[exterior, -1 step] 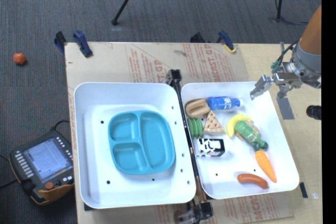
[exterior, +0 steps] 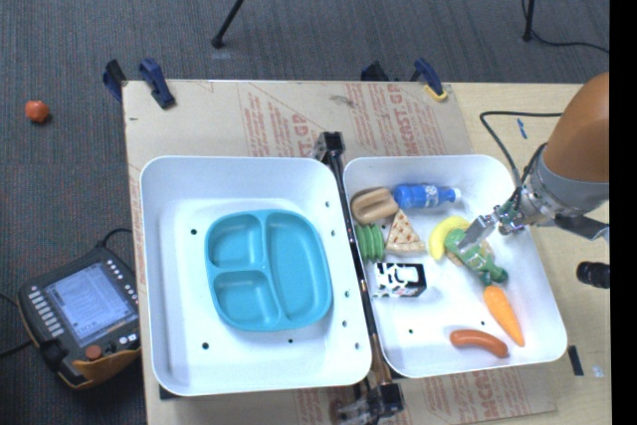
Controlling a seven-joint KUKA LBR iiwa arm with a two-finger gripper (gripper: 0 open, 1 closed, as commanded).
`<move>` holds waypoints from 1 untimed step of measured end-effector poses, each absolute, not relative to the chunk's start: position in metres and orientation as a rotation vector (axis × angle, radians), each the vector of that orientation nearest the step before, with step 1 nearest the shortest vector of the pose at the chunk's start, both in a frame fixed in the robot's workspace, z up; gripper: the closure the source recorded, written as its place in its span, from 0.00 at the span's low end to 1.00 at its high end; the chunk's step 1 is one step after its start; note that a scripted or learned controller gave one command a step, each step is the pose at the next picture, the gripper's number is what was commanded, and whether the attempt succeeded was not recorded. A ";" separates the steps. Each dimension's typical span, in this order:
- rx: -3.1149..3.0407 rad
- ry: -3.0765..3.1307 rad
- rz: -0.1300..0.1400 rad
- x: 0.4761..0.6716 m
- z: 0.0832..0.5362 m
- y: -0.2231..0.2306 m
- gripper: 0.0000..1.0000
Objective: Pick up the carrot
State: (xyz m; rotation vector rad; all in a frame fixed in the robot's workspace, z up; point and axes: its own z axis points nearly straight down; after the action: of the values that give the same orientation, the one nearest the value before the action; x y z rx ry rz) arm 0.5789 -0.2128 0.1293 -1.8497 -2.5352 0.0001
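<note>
The orange carrot [exterior: 504,314] lies in the right bin [exterior: 438,365], near its right wall, pointing toward the front. My gripper [exterior: 487,231] hangs farther back in the same bin, over a green toy [exterior: 480,260] and just right of a yellow banana [exterior: 444,236]. The carrot lies free, well apart from the gripper and on its near side. A grey wrist and an orange band reach in from the right edge.
The right bin also holds a red sausage [exterior: 479,341] just in front of the carrot, a black-and-white carton [exterior: 400,279], a pizza wedge [exterior: 403,234], a bun [exterior: 373,204] and a blue bottle [exterior: 423,196]. In the left bin [exterior: 169,214] sits a blue divided plate [exterior: 267,271].
</note>
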 end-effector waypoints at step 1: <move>-1.817 -2.557 0.000 0.516 0.087 -0.213 0.00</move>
State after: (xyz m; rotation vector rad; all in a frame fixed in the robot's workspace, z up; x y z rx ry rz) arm 0.5160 -0.2129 0.0868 -1.8173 -2.5566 0.0003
